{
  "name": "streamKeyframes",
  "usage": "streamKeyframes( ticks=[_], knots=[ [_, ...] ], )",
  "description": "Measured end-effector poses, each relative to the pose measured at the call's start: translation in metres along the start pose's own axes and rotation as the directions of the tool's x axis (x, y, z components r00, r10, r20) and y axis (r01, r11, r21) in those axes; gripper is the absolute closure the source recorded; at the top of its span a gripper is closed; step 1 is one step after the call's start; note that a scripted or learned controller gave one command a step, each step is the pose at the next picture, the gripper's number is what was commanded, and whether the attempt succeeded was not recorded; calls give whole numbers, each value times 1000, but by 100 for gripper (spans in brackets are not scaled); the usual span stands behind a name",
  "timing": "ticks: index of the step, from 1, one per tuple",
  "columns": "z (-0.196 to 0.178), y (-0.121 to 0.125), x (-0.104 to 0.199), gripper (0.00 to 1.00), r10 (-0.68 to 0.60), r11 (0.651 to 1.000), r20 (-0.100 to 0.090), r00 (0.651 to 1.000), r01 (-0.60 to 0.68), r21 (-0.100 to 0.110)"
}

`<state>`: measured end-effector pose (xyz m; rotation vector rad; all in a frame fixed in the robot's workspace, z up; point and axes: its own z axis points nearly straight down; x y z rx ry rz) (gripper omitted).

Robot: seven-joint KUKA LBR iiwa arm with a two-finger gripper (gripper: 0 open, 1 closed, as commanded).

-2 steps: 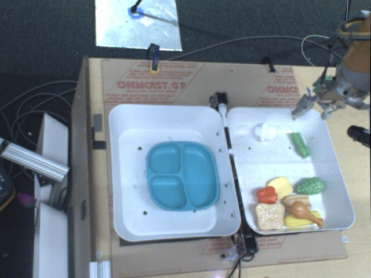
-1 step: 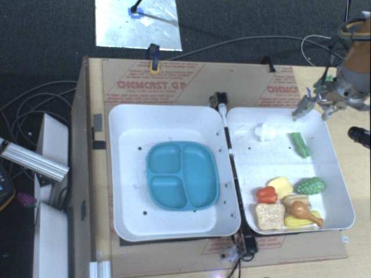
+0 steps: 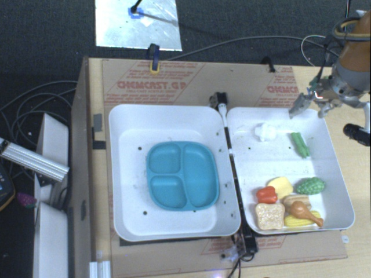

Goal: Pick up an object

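The grey arm's two-finger gripper (image 3: 311, 104) hangs over the far right corner of the right-hand shallow white bin (image 3: 339, 172), its two fingers spread apart with nothing between them, so the jaws are released and hold nothing. Every candidate for the pick lies in that bin: a small white crumpled object (image 3: 266, 132) near the far wall, a slim green bean-like piece (image 3: 300, 144) just beside it toward the right, and, crowded into the near right corner, a yellow rounded piece (image 3: 281, 185), a red pepper-like piece (image 3: 266, 194), a bumpy green piece (image 3: 310, 185), a tan square of toy bread (image 3: 270, 216) and a brown and yellow drumstick-shaped piece (image 3: 302, 212). The left-hand white bin (image 3: 124, 155) holds a blue divided plastic plate (image 3: 182, 174), well apart from the gripper. The main risk, as I judge it, is a descent from where the gripper now hangs: it sits close to the bin's rim and no object seems to lie directly beneath it, though the slanted view makes that hard to fix, so the fingers could close on air or strike the wall. The slim green piece lies flat and could slip out sideways, and in the crowded corner a finger could land on a neighbour and scatter the pile.
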<state>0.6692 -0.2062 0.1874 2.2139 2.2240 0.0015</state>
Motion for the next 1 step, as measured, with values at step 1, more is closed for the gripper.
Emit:
streamKeyframes(
  ticks=[1],
  knots=[
    [-24,-17,0,0,3,1000,0,1000,-3,-1]
  ],
)
